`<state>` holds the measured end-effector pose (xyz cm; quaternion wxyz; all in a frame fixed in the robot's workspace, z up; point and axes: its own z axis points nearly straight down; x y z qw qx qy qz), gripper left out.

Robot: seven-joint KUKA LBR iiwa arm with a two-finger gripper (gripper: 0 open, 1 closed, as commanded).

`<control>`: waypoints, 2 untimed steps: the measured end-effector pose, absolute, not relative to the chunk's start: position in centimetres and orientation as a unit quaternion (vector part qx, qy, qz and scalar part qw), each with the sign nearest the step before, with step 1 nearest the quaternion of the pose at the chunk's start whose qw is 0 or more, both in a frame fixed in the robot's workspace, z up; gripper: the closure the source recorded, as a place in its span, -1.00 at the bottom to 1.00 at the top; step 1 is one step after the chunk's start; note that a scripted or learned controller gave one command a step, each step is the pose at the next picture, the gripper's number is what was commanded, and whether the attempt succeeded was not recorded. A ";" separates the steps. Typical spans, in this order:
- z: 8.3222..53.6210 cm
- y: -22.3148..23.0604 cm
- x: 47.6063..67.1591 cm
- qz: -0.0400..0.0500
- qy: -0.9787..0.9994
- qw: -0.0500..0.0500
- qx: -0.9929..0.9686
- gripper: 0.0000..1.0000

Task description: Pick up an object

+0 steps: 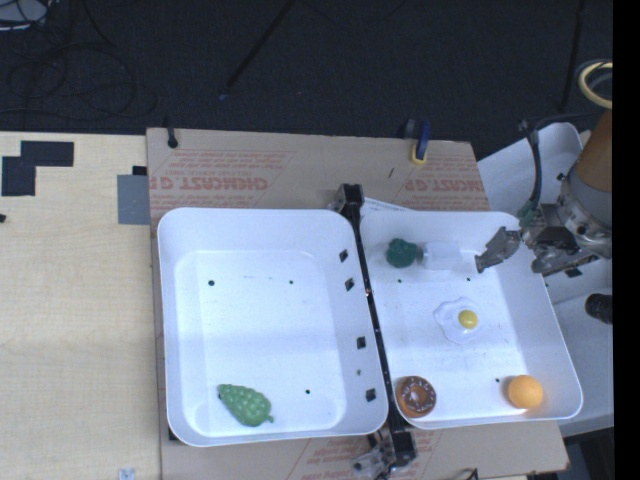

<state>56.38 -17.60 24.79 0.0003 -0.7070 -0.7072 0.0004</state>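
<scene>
Fingers (521, 249) spread open, empty, poised over right bin (560, 343) at its far right side. Nearest candidates: fried egg (462, 320) mid-bin, green piece (402, 253) beyond. Best to centre above egg, descend straight, close gently.

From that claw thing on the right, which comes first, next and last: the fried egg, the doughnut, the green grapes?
Measured from the gripper in the camera view:
1. Fried egg, middle of the right bin, just below and left of the gripper.
2. Doughnut, right bin's front left corner.
3. Green grapes, front of the left bin, far across the divider.
</scene>
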 end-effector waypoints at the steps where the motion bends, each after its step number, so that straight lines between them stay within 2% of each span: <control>1: 16.8 -7.4 56.7 0.002 -0.710 0.006 -0.704 -1.00; 2: 11.0 -9.6 58.2 0.002 -0.707 0.002 -0.707 -1.00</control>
